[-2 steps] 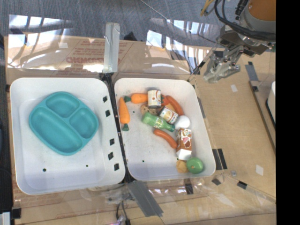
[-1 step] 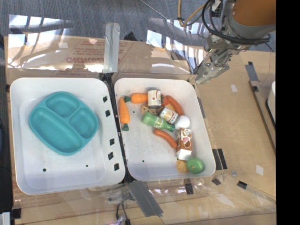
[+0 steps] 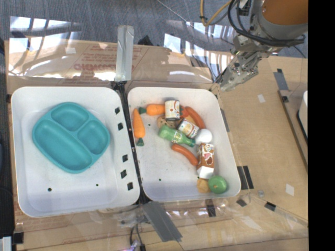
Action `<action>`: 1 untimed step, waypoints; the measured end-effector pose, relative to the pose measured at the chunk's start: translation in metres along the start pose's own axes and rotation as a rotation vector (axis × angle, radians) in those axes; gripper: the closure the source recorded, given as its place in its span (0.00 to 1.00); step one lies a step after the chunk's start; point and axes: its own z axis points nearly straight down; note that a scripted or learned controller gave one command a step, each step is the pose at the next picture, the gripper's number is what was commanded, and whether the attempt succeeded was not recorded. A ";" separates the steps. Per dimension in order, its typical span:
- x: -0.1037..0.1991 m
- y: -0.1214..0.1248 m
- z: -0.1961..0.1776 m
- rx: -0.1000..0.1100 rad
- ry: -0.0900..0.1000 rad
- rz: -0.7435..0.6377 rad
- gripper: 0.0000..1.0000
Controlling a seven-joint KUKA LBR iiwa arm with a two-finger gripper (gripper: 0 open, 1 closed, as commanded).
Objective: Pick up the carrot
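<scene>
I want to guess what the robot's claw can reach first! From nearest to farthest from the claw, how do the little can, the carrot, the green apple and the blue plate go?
Measured from the gripper, above the right bin's far right corner:
1. Little can, at the right bin's far side.
2. Carrot, by that bin's left wall.
3. Green apple, in its near right corner; close to the carrot, so hard to call.
4. Blue plate, in the left bin.

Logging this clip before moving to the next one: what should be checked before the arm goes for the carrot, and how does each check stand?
1. Carrot in sight, in the right bin: ok.
2. Its top uncovered: ok.
3. Room on its bin-wall side: not ok, it lies along the left wall.
4. Gripper above carrot: not ok, it hangs past the bin's far right corner.
5. Finger opening: cannot tell.
</scene>
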 end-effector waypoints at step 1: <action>-0.001 -0.001 -0.010 0.000 -0.001 -0.002 1.00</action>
